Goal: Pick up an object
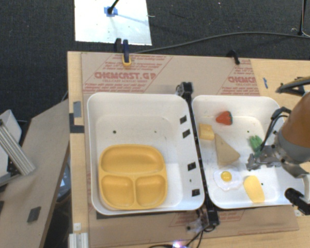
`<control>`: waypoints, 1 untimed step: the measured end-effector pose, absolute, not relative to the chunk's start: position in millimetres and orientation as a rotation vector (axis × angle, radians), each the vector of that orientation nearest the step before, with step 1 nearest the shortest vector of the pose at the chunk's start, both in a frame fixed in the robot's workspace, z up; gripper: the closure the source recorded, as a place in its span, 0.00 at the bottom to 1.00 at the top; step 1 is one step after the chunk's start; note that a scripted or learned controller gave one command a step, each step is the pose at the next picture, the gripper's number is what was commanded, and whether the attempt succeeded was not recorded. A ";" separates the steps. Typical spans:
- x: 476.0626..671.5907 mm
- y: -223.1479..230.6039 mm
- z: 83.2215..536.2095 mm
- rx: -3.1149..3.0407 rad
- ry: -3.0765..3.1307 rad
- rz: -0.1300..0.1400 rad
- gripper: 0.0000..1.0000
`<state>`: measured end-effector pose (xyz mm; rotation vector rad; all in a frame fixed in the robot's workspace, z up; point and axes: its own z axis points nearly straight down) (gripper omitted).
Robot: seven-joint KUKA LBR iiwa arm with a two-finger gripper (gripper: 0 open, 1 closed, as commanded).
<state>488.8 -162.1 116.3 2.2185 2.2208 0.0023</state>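
The right bin (pixel 237 103) holds several toy foods. A red strawberry-like piece (pixel 223 118) lies near the back, with a small yellow block (pixel 206 132) to its left. A tan wedge (pixel 226 151) sits mid-bin, a fried egg (pixel 226 178) in front of it, and a yellow oval piece (pixel 254 189) at the front. A green leafy piece (pixel 256 141) lies right of the wedge. My gripper (pixel 254 162) hangs low over the bin floor between the green piece and the yellow oval, just right of the wedge. Nothing is visibly held.
The left bin (pixel 139 105) holds a yellow divided tray (pixel 133 176) at its front. A black divider with clips (pixel 194 149) runs between the bins. The arm's orange band (pixel 306 123) overhangs the right bin's right side. Cables cross behind the bench.
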 end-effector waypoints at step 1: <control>487.2 -166.5 179.0 2.212 2.220 0.006 1.00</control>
